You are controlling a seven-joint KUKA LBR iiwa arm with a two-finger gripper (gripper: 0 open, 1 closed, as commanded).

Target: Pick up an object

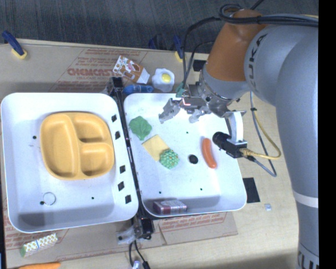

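The right bin (229, 198) holds several small things that could be picked: a green leafy piece (140, 127) toward its far left, a yellow slice (155, 145) just nearer than that, with a green knobbly ball (168, 159) touching the slice's near right corner. A small dark disc (193, 160) lies near the middle, and just right of it an orange sausage-shaped piece (209, 152) lies lengthwise, pointing near to far. At the near wall of this bin sits a small reddish packet (169, 207). The gripper (182, 112) hovers over the far part of the right bin, its two fingers spread apart with nothing between them, above bare white floor to the right of the leafy piece. The grey arm (280, 77) with its orange band (229, 52) reaches in from the right. The left bin (11, 150) carries a yellow divided tray (77, 144). Beyond the bins, on the cardboard, lie a fried-egg toy (164, 78) and a small printed carton (126, 68).
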